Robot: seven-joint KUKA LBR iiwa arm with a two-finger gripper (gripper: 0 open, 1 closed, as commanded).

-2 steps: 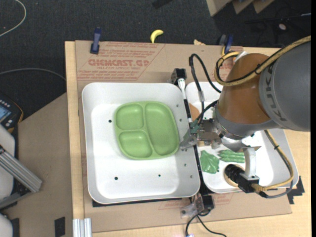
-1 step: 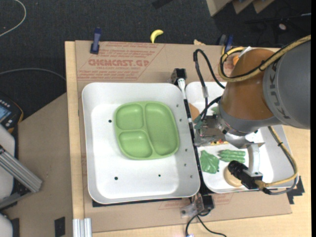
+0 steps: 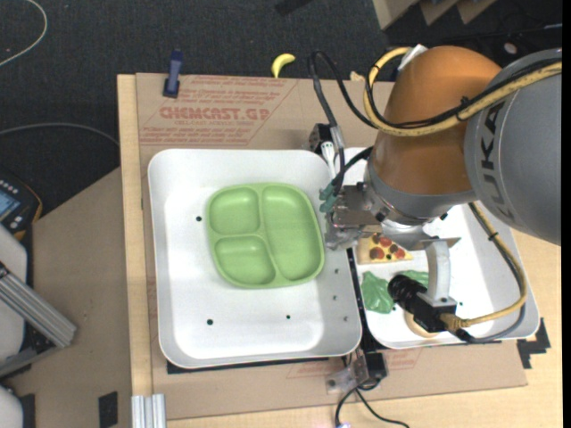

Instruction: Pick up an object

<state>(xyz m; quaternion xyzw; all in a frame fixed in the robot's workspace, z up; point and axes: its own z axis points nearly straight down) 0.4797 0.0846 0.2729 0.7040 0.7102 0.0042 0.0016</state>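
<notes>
Fingers: we cannot tell their state, the arm (image 3: 446, 141) hiding them; green divided tray (image 3: 265, 234) lies mid left bin (image 3: 178, 328); pizza slice toy (image 3: 385, 251) near right bin's (image 3: 513, 283) left edge.

Arm (image 3: 526, 150): bulky grey casing, dark lettering partly visible on its side.
Band (image 3: 437, 119): glossy orange dome above the wrist.
Cables (image 3: 419, 123): yellow and black hoses looping over the orange section.
Wrist (image 3: 401, 205): grey metal collar.
</notes>
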